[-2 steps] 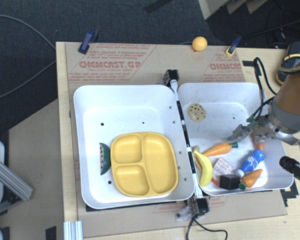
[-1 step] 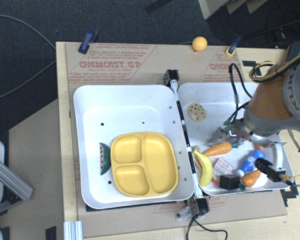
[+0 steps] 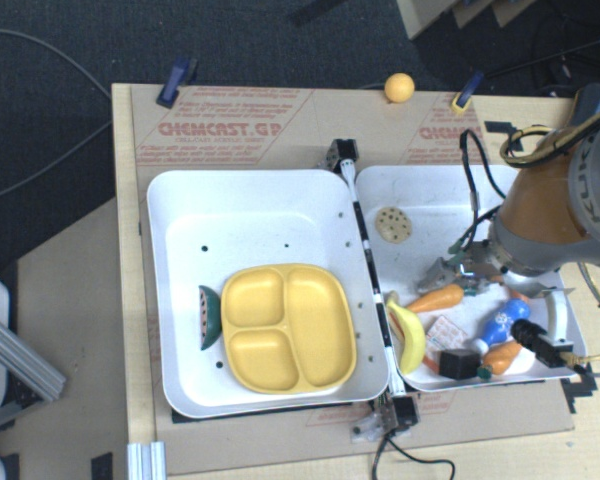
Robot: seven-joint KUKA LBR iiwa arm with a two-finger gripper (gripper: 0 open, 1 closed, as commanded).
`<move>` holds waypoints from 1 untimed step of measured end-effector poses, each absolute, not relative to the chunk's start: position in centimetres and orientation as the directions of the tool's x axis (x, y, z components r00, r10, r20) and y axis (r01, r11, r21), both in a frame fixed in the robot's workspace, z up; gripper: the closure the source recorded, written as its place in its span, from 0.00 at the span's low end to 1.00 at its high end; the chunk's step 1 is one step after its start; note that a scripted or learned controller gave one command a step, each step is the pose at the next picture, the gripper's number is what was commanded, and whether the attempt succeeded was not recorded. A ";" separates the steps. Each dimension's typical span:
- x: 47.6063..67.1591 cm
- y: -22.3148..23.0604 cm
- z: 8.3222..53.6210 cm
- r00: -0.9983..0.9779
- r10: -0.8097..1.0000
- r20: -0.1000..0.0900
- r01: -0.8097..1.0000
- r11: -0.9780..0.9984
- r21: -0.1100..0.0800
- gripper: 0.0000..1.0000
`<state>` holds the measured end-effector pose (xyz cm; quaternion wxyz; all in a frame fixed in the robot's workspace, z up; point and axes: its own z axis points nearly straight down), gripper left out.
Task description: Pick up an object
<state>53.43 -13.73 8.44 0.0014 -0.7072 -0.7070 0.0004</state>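
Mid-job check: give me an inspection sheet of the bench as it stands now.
Surface: cardboard-topped bench bearing left bin and right bin.
Job's things: right bin holds cookie, carrot, banana, blue item.
Clutter: yellow divided plate and watermelon slice in left bin; orange ball on the bench's far edge.
Grippers: gripper low over the carrot.
Cables: black cable along the arm.
Surroundings: dark floor.
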 end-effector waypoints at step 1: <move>53.5 -13.7 9.4 0.001 1.000 0.001 1.000 -0.001 -0.001 1.00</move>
